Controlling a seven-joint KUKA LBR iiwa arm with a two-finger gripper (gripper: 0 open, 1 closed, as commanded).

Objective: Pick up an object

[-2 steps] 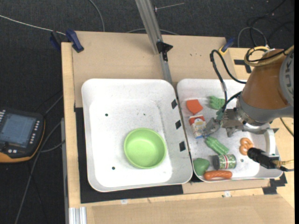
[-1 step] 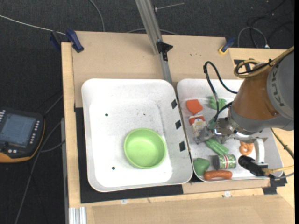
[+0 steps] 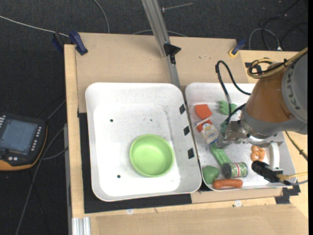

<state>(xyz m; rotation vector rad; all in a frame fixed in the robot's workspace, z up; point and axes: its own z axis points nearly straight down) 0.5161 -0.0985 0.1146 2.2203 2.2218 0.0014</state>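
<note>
From my remote seat I see a dark carpeted floor (image 3: 34, 4) strewn with cables (image 3: 98, 4), a plywood bench (image 3: 127, 58) (blue clamps (image 3: 78, 43) at its corners), and a teach pendant (image 3: 19, 141) lying at left.

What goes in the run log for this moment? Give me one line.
arm: over right bin | claw: low among items, beside small carton | left bin: green bowl | pick: not confirmed
</note>
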